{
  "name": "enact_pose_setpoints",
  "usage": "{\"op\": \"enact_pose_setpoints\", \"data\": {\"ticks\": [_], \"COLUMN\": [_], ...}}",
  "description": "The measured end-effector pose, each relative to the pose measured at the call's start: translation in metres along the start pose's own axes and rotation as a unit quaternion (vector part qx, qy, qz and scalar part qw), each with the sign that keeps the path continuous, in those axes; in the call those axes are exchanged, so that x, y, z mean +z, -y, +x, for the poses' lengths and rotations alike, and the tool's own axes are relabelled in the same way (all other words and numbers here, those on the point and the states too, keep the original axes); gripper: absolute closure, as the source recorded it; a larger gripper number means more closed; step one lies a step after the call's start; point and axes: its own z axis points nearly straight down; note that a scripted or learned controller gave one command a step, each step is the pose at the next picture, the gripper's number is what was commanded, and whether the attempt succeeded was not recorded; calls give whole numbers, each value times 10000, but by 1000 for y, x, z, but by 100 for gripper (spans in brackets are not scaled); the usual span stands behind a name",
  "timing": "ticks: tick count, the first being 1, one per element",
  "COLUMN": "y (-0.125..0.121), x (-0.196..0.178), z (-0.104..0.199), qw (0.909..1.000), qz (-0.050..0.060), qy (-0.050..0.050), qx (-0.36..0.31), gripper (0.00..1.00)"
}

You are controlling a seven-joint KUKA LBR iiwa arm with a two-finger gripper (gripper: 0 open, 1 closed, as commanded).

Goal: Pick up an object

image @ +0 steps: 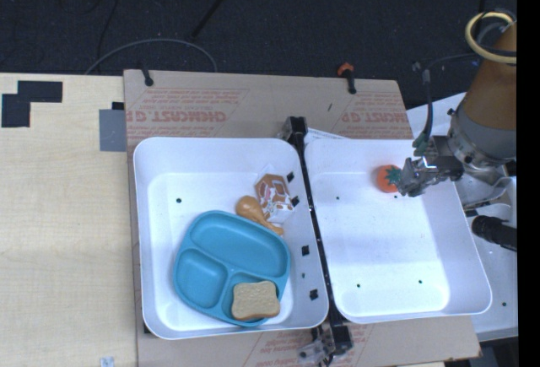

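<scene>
Orange ball (386, 179) sits near the far wall of the right bin (396, 289), gripper (408, 180) just beside it. Whether it grips the ball, we can't tell. We'd centre over the ball before lifting.

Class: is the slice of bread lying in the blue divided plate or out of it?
In. The tan bread slice lies flat inside one near compartment of the blue divided plastic plate.

Pale wooden desk (59, 222) bearing a printed cardboard sheet (253, 108), on which two shallow white bins, left (156, 188) and right (447, 272), sit side by side.
</scene>
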Motion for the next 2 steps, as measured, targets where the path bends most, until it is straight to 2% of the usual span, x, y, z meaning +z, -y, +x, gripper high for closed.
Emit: {"op": "enact_pose_setpoints", "data": {"ticks": [1, 2], "y": [16, 23], "x": [16, 15], "z": [57, 108], "qw": [10000, 10000], "qz": [43, 38], "qy": [-15, -13], "qx": [-12, -15], "gripper": [100, 100]}}
